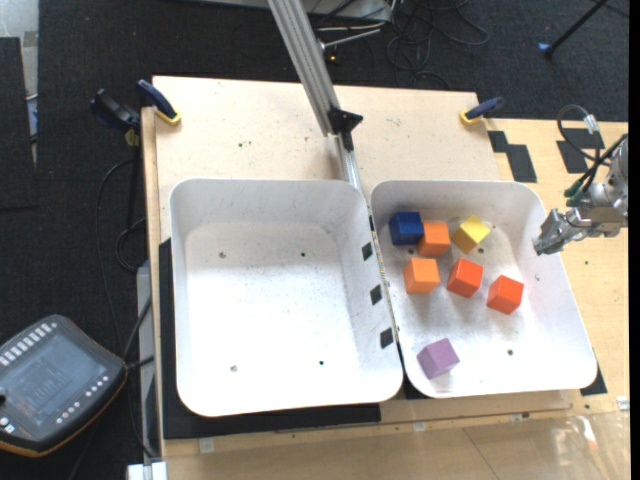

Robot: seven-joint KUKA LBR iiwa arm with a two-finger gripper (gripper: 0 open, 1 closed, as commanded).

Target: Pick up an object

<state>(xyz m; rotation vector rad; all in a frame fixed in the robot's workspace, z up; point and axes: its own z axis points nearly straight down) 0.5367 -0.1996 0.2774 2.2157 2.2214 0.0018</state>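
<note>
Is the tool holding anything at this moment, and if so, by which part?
Nothing is held. The tool sits at the right bin's right rim, apart from all the cubes, with no object between its fingers.

Teach pendant [48,386], blue clamps [158,100], floor cables [440,8].

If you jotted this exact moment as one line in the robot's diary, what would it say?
gripper: above right bin's right rim, holding nothing | right bin: seven blocks, purple block apart near front | left bin: no blocks | pick: not begun

Seven cubes clustered in right bin [560,308]: blue, yellow, purple [437,357], two orange, two red-orange.
</note>
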